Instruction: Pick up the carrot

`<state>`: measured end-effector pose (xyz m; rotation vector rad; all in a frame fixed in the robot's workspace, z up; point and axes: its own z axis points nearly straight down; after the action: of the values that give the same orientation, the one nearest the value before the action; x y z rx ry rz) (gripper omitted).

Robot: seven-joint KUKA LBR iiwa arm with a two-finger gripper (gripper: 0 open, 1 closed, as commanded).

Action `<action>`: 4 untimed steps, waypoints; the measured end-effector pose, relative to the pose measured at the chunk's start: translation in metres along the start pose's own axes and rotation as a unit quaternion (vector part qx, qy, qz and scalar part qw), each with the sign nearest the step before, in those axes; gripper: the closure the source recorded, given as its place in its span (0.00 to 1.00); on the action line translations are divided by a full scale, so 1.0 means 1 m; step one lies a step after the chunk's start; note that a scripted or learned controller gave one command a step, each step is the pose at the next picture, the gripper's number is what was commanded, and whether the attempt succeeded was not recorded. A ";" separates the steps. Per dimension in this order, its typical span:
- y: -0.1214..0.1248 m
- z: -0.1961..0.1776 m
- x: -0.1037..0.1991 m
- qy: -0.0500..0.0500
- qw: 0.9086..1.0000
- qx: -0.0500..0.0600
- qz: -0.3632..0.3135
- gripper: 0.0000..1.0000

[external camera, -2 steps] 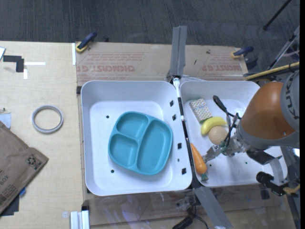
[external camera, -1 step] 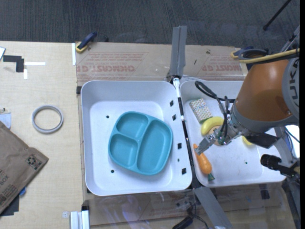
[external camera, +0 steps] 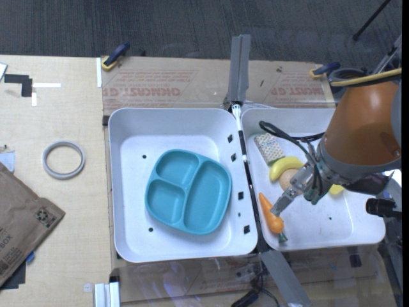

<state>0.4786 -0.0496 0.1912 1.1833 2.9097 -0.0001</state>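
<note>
The carrot [external camera: 272, 217] is orange with a small green tip. It lies near the front left corner of the right bin [external camera: 358, 232], close to the wall shared with the left bin. My gripper [external camera: 281, 204] slants down from the right and ends just above the carrot's middle, at its right side. I cannot tell if it touches the carrot. The orange-banded wrist hides the right bin's far right part.
A yellow banana [external camera: 285, 167] and a patterned packet [external camera: 270, 147] lie behind the gripper in the right bin. A blue three-part plate [external camera: 189, 190] sits in the left bin [external camera: 128, 171]. On the bench at left are a tape ring [external camera: 64, 159] and a brown bag [external camera: 22, 226].
</note>
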 end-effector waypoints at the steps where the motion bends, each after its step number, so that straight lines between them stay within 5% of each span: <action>1: 0.001 0.000 0.001 0.000 0.985 0.000 -0.173 0.00; 3: 0.001 0.000 0.001 0.000 0.985 0.000 -0.173 0.00; 4: -0.004 -0.002 -0.004 0.000 0.990 0.000 0.138 0.00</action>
<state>0.4783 -0.0550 0.1935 1.5729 2.7180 -0.0007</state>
